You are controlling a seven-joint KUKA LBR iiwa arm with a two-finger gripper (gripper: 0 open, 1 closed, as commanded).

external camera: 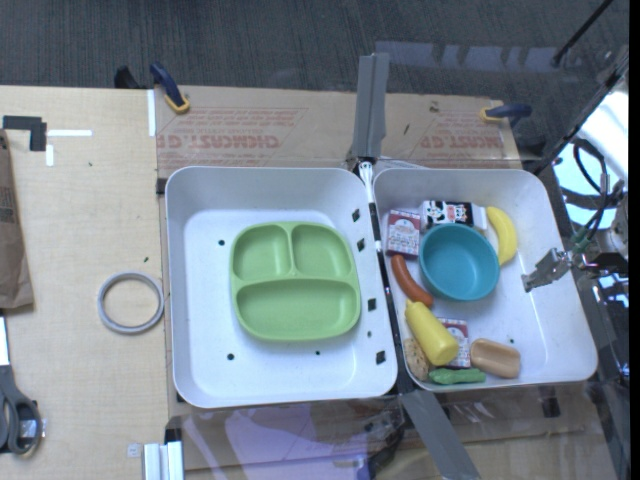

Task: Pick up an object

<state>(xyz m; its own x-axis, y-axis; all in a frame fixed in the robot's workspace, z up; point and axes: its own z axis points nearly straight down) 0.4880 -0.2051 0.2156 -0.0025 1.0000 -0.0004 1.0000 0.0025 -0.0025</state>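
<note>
The right bin [560, 313] holds a blue bowl [459, 261], a banana [502, 233], a red hot dog [410, 278], a yellow mustard bottle [432, 333], a bread roll [496, 357], a green pea pod [457, 375], a cookie [416, 358] and small cartons [404, 233]. A green divided plate [295, 280] lies in the left bin [190, 268]. My gripper [545, 268] sits low at the right bin's right rim, a short way right of the bowl and below the banana. Nothing is seen in it.
A tape ring [130, 301], scissors [15, 423] and a brown paper bag [12, 238] lie on the bench left of the bins. Blue clamps [170, 86] hold the cardboard at the back. Cables [590, 188] hang at the right edge.
</note>
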